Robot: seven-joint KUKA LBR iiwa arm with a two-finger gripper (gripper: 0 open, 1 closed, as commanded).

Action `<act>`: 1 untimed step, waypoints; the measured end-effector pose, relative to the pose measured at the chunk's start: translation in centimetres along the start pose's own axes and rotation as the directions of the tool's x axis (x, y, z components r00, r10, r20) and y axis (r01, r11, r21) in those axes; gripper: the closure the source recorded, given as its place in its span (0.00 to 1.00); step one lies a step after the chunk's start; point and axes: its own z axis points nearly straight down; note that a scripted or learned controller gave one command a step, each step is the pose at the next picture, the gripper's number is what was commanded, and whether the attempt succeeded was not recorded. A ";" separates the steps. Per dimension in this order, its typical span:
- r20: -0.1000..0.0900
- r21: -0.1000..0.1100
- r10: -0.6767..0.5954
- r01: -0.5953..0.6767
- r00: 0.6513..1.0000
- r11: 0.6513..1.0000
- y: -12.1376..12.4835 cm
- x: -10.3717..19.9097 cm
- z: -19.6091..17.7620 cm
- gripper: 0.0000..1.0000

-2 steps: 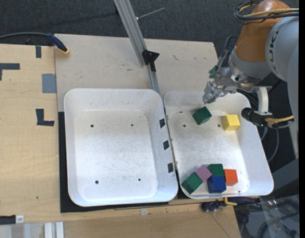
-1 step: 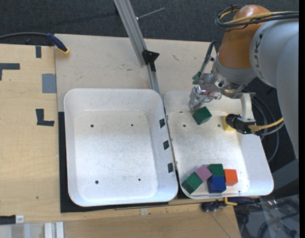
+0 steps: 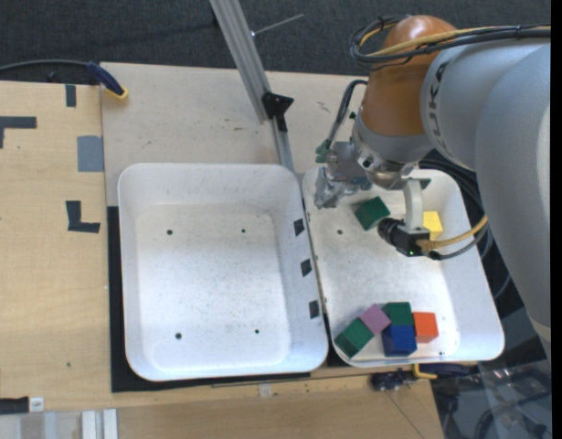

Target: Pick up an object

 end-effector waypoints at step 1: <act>-0.001 0.000 -0.001 0.001 1.000 1.000 -0.6 5.9 0.2 1.00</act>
